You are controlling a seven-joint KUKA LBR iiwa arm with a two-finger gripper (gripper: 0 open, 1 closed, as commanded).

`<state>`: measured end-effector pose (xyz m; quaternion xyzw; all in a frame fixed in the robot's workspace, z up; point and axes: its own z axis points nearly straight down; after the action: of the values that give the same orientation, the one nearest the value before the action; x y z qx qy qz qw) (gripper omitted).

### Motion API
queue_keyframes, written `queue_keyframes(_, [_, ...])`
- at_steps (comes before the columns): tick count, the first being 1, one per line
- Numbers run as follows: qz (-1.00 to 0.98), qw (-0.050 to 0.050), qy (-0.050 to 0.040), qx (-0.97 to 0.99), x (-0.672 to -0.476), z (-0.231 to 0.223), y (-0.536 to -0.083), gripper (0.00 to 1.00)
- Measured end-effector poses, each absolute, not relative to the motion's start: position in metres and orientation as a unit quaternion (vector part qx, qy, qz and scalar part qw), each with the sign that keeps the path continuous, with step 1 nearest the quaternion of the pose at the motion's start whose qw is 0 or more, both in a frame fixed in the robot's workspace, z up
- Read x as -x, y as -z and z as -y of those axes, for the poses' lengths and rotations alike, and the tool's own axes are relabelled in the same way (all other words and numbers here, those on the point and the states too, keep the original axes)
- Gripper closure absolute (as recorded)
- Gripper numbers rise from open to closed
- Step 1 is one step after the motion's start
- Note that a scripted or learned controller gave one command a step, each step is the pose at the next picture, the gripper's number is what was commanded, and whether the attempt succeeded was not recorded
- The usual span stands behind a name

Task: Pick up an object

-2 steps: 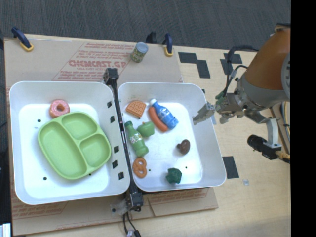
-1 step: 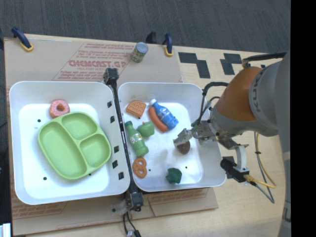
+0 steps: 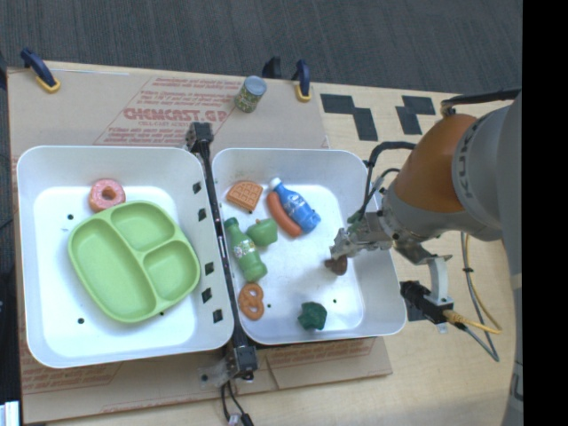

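One gripper [image 3: 340, 257] near right bin [image 3: 355, 162] right wall; finger state unclear; open floor leftward.

Small brown object [image 3: 338, 265] under pincer [image 3: 340, 254] (identity unclear).

A divided tray [image 3: 133, 260] lies in the left bin [image 3: 35, 327] (doughnut [image 3: 106, 193] behind it), toys in the right bin [image 3: 377, 313].

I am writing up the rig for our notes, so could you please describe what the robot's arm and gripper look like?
The arm is bulky and rounded, grey with a broad orange band above the wrist. Thin black cables loop around the wrist, and a yellow cable trails onto the bench. The gripper is a small, dark metallic assembly.
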<state>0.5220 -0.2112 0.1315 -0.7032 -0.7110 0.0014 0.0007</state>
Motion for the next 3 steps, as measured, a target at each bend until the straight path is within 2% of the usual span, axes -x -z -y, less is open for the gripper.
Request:
queue_keyframes(1, [0.709, -0.001, 0.0003, 0.705, -0.584, 0.205, -0.234, 1.0])
queue_keyframes(2, [0.71, 0.001, -0.0001, 0.704, -0.596, 0.131, -0.237, 1.0])
queue_keyframes(3, [0.709, 0.001, -0.0012, 0.705, -0.554, 0.126, -0.216, 1.0])
